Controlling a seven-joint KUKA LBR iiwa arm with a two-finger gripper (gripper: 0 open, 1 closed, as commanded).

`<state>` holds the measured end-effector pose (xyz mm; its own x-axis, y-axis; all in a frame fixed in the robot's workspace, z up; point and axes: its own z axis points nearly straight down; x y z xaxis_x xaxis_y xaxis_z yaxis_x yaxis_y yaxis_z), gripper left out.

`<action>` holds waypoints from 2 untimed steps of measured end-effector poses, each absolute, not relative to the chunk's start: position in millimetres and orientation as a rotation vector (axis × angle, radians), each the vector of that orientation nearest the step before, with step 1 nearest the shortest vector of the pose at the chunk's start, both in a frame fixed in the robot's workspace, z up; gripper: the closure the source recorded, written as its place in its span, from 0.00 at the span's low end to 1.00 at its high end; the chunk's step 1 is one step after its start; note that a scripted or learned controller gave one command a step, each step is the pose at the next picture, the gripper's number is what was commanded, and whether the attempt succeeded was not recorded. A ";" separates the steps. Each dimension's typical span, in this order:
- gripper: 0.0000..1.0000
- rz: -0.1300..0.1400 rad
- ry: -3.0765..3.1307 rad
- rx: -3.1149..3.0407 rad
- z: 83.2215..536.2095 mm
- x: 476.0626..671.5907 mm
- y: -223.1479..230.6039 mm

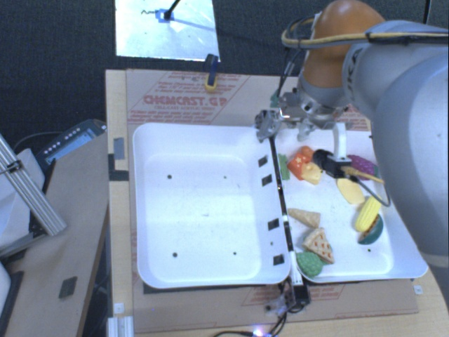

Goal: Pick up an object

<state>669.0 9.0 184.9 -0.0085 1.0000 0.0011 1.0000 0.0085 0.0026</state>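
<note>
The right bin [393,262] holds several toy foods. An orange-red piece [302,160] lies beside a small yellow piece [313,176] and a green piece [283,166] near the divider. Further right are a purple item [364,165], a yellow lemon-like piece [350,190], a corn cob [366,215] and a dark green piece [372,232]. Toward the front lie a tan wedge [305,217], a waffle-patterned slice [319,244] and a round green piece [309,264]. My gripper [269,126] hangs over the bin's far left corner, just above the green and orange pieces, with nothing visibly held.
The left bin [151,188] sits beside the right one, parted by a black-clipped rim [279,195]. The grey arm covers the far right. A yellow-and-blue clamp [210,76] stands on the cardboard behind the bins. A tilted device [70,140] lies left of the bench.
</note>
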 end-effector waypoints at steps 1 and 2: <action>0.00 -0.001 2.235 2.213 184.1 610.2 81.7; 1.00 0.006 2.227 2.213 195.5 613.8 77.5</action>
<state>613.8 77.5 195.5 -0.0061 1.0000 0.0011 1.0000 0.0061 0.0039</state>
